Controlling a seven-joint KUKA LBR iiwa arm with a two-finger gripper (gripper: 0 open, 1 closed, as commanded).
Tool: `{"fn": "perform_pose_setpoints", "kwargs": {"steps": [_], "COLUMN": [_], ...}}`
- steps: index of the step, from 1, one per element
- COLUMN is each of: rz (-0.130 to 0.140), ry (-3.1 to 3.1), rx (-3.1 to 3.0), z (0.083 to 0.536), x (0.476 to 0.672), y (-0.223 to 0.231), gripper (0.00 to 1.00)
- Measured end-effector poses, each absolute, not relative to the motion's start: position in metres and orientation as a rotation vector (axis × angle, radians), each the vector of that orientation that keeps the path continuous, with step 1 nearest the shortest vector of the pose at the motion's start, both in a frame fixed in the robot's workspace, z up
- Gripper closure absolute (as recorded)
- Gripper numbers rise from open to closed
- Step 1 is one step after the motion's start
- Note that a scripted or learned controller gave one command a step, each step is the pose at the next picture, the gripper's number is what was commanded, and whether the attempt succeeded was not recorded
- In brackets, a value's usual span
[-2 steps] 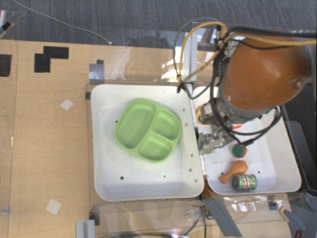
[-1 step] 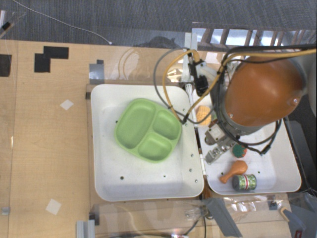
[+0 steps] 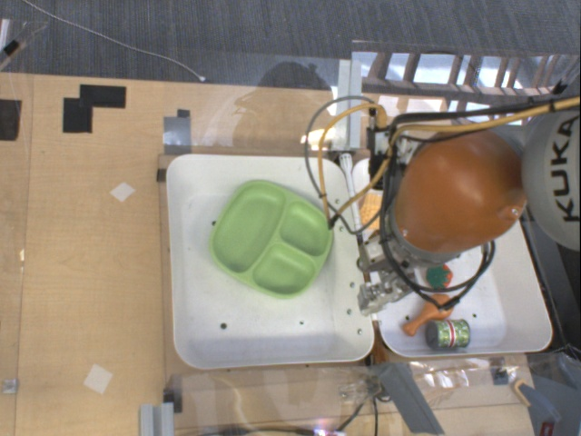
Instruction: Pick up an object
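We could make out the fingers (image 3: 374, 296) as a cluster of pale metal parts low over the left edge of the right bin (image 3: 517, 334), close to the wall it shares with its neighbour, but we could not tell how far apart they stood or whether anything lay between them. Just right of them a slim orange object (image 3: 423, 319) lay flat on the smooth white floor, touching a small green and white cylindrical can (image 3: 449, 334) on its side. A small green round item (image 3: 439, 273) showed partly under the arm. The glossy, rounded orange band (image 3: 454, 198) bulged above, looped with black and yellow cables (image 3: 349, 166). In the left bin (image 3: 200, 334) rested a matte light-green plate (image 3: 271, 237) with three rounded compartments. Both bins sat on the pale wood-grain surface (image 3: 82, 243).
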State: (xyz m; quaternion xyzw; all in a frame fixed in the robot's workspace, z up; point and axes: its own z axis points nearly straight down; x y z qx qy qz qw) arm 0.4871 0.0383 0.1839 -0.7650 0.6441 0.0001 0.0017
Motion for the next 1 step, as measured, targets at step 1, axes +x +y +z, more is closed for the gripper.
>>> {"fn": "perform_pose_setpoints", "kwargs": {"steps": [1], "rz": [-0.001], "ry": [2.161], "rx": [-2.270], "z": [0.2009], "x": [0.4875], "y": [0.0998], "gripper": [1.00]}}
